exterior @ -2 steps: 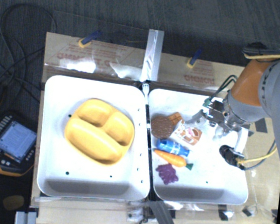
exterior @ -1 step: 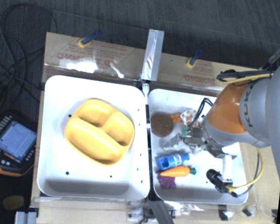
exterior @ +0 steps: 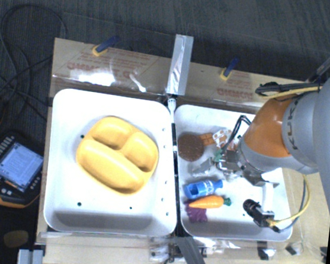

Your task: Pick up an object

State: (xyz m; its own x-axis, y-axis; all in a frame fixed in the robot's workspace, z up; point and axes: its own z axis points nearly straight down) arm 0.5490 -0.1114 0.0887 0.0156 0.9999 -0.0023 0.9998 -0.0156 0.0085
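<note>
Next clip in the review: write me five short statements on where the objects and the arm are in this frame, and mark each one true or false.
1. The large yellow bun-shaped object lies in the left white bin. True.
2. The blue bottle lies in the left bin. False: it lies in the right white bin.
3. The orange carrot-shaped toy lies just below the blue bottle in the view. True.
4. The brown round object sits outside both bins. False: it is in the right bin's upper left part.
5. The grey arm's orange band is over the left bin. False: it is over the right bin.
</note>
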